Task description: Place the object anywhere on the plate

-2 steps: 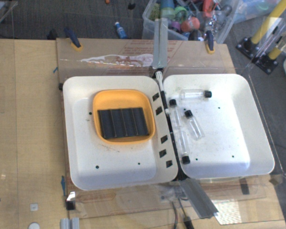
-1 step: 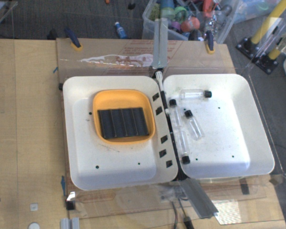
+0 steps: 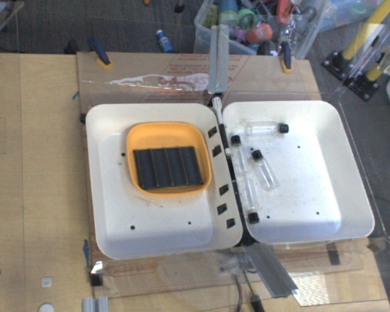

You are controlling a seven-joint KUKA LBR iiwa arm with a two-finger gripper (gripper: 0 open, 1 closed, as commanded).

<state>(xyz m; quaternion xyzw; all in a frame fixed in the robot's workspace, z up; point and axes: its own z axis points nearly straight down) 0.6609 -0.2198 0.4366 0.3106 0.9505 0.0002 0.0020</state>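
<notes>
An orange, rounded-square plate [image 3: 138,142] lies in the left white bin [image 3: 110,226]. On the plate rests a flat black ribbed block [image 3: 168,168], lying level and covering most of the plate's floor. In the right white bin [image 3: 325,200] lie several clear plastic vials with black caps. One vial [image 3: 265,129] lies near the back, another vial [image 3: 264,171] near the middle, and two more vials [image 3: 247,197] lie along the bin's left wall.
A row of black clips [image 3: 222,188] runs along the seam between the two bins. Behind the bench stands a clear tub of colourful toys [image 3: 260,12]. Blue clamps [image 3: 101,56] hold the back board. Wooden bench top surrounds the bins.
</notes>
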